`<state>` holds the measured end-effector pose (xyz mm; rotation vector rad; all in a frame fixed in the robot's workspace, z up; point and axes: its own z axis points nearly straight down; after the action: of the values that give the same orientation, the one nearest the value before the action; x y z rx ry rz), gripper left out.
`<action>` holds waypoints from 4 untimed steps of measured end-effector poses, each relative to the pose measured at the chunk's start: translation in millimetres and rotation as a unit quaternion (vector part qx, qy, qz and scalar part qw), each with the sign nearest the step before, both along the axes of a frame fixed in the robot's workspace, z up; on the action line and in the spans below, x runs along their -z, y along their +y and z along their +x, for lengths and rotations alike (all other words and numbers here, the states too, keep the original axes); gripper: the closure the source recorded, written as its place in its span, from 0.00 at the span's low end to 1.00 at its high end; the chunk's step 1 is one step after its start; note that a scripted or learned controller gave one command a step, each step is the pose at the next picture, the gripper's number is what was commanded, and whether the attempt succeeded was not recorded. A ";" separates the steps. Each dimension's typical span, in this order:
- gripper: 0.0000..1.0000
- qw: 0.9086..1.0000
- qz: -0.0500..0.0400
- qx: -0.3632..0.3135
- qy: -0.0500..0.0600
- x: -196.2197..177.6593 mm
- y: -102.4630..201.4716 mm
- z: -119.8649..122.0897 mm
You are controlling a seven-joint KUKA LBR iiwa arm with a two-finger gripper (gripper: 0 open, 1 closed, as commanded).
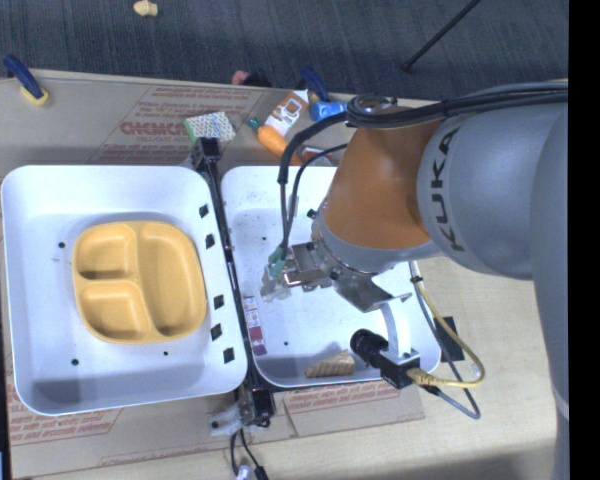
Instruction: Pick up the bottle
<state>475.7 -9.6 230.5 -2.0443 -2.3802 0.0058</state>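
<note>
**Arm low over the right bin, bottle lying outside it**

Take the right bin (pixel 242 193) as your landmark. The bottle (pixel 283 118) you are after is not inside it: it lies on its side on the cardboard sheet (pixel 130 123) just beyond the bin's far rim, near that rim's left end. It has an orange body with a white label, and a blue piece (pixel 326 109) sits right beside it toward the arm. You also have a small patterned packet (pixel 210 126) on the cardboard, a little farther left of the bottle, past the bin's far left corner.

The arm (pixel 450 193) comes in from the right and covers most of the right bin. Its orange band hangs over the bin's middle, and the gripper (pixel 280 273) sits low over the bin floor, left of centre, well apart from the bottle. A small greenish and pale bit shows at the gripper's tip, but you cannot tell what it is, and you cannot tell how far the jaws are spread or whether they have hold of anything.

Near the right bin's front rim lies a small tan, ridged object (pixel 330 367). A black fitting (pixel 378 353) with a yellow cable is beside it.

To the left, touching the right bin along a black clip strip, the left bin (pixel 30 268) holds a yellow divided tray (pixel 138 279) with three compartments.
</note>
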 end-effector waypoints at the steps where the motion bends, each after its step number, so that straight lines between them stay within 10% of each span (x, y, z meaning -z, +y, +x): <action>1: 1.00 1.000 0.000 -0.003 0.000 39.6 32.2 -0.2; 2: 1.00 0.973 0.000 -0.233 -0.003 -39.0 -8.9 1.2; 3: 1.00 0.951 0.001 -0.310 0.000 1.1 60.9 0.2; 4: 1.00 0.878 0.002 -0.479 0.000 16.2 84.7 0.1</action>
<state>475.8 75.0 214.3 -0.6556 -3.0674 0.0037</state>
